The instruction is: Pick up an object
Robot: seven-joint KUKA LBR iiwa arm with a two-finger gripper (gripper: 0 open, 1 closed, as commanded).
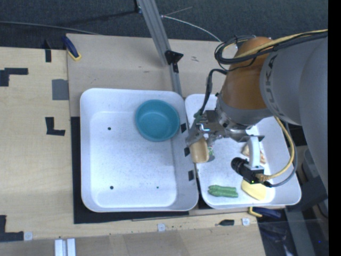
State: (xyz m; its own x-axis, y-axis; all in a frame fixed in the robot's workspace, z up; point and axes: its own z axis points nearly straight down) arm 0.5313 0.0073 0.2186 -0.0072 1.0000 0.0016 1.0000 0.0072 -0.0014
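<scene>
Arm (277, 73) sits nearest the camera: grey body, orange band above the wrist, coming in from the right and covering much of the right bin (285, 196). Gripper (202, 135) is low over that bin's left edge, close to the divider between the two bins.

Directly under the gripper tip is a tan, bread-like object (200, 152), touching or nearly touching the fingers. Fingers look closed down around its top, but the view is too cluttered to call; can't tell whether they are apart or clamped on it, or whether the object is lifted off the bin floor.

Relative to the gripper:
- green pod-shaped item (222, 191) lies below and slightly right, flat on the right bin floor, apart from the tan object.
- yellow item (256, 190) is further right and below, near the bin's lower right corner, partly behind a black cable fitting (242, 167).
- small white-and-brown item (254, 152) is to the right, mostly hidden by the wrist and cable.
- blue bowl (157, 120) is left and slightly above, upright in the left bin (101, 153), near that bin's top right corner and well clear of the gripper.

Yellow cable (287, 159) loops off the wrist over the right bin's right side.
</scene>
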